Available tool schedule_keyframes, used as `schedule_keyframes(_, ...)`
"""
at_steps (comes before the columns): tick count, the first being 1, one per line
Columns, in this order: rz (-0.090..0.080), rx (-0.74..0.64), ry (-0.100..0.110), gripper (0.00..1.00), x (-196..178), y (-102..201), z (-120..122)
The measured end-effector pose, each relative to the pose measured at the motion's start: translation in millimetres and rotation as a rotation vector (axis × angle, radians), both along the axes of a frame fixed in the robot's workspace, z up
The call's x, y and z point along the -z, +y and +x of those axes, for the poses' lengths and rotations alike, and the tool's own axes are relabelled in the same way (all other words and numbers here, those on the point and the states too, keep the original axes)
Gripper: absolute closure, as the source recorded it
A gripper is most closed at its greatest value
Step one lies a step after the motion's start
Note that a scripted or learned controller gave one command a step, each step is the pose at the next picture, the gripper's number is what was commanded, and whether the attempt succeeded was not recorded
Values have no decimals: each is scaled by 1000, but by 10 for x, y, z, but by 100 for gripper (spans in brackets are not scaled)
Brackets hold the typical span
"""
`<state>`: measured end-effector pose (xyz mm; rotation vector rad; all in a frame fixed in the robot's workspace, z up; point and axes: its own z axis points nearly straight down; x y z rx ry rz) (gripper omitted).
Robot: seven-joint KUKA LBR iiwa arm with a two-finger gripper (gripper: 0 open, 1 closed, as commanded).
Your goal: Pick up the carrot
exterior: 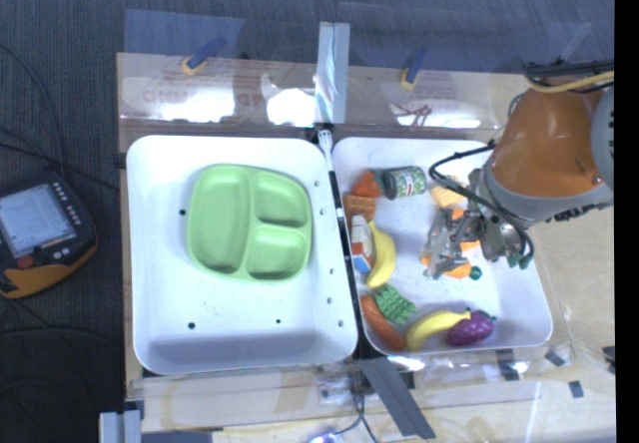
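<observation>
In the right bin [539,321], my gripper [448,249] is down low, right of the middle. An orange piece that looks like the carrot [457,270] lies directly under it and peeks out on both sides, mostly hidden by the gripper. Whether it is gripped cannot be made out. A second orange-red piece [372,314] lies by a green leafy item [395,303] near the bin's front left. The grey arm with its orange band [547,147] reaches in from the right over the bin's far right corner.
The right bin also holds a green-labelled can [404,182], a banana [380,256], a second banana [431,325], a purple eggplant [471,328] and a small carton [360,241]. A green divided plate [250,221] sits in the left bin [160,331].
</observation>
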<state>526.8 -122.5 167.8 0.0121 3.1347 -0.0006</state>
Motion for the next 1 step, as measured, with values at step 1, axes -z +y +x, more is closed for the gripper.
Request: schedule_keyframes(1, -1, -35, -4, 100, -803, 451, -106)
